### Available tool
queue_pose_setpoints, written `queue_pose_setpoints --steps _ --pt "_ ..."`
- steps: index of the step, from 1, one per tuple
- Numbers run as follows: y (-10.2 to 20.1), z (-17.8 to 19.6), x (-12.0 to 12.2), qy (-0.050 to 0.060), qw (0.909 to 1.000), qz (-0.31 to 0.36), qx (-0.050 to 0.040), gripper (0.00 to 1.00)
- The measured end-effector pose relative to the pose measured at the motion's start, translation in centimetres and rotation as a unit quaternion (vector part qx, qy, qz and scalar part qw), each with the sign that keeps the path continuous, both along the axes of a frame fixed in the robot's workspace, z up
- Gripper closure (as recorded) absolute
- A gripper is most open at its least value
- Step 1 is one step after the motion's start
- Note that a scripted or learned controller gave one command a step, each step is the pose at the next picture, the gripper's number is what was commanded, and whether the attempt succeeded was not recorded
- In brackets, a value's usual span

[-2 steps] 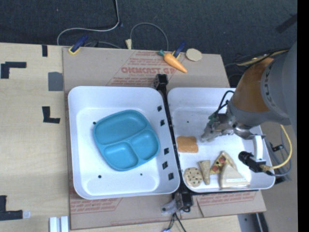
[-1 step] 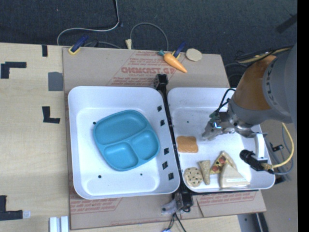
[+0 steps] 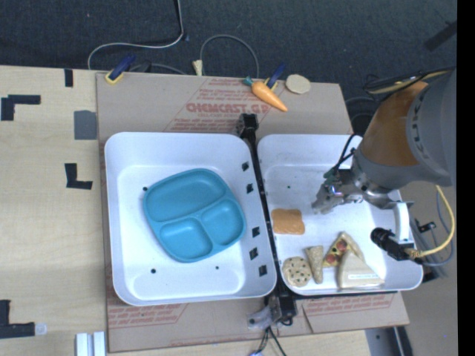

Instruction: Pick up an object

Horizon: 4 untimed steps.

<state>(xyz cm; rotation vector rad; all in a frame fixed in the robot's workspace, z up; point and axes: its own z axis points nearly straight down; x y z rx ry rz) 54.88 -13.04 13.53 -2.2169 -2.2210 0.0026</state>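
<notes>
Toast slice (image 3: 288, 222) lies in the right bin (image 3: 297, 148), just left of and below the gripper (image 3: 324, 202); jaws' state unclear. Best descend squarely, centring it before closing.

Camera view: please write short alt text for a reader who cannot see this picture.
A grey robot arm reaches from the right, its gripper low over the right white bin, near a toast slice, cookie and pizza slice. The left bin holds a blue divided plate; a toy carrot lies on the cardboard behind.
</notes>
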Motion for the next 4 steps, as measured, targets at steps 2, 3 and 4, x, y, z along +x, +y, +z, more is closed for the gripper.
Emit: queue_pose_setpoints --steps 2,3,4 --pt "0.0 0.9 0.0 0.001 1.0000 0.000 0.0001 0.00" --pt "3.8 -4.8 0.7 0.000 1.0000 0.001 -0.0005 0.00" --pt "3.4 -5.0 9.7 -0.005 1.0000 0.001 -0.0016 0.00"
